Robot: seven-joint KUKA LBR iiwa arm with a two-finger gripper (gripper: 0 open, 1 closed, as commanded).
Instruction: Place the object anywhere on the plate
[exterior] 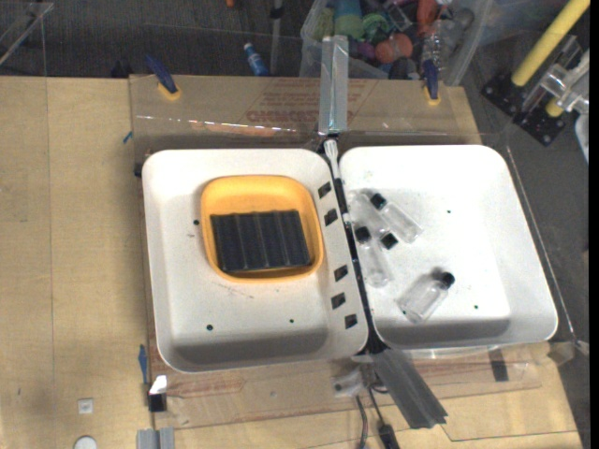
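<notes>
Vials: three or four small clear bottles with black caps lie in the right bin (487, 185); one (426, 294) apart near the front, the rest (379, 227) clustered by the divider.
Handling: judged light, rigid, smooth and prone to roll; probably brittle.
Grip point: across the body of the lone vial, mid-length.
Plate: yellow dish (260, 193) with dark ridged insert, left bin (168, 251).
Gripper: state cannot be told.
</notes>
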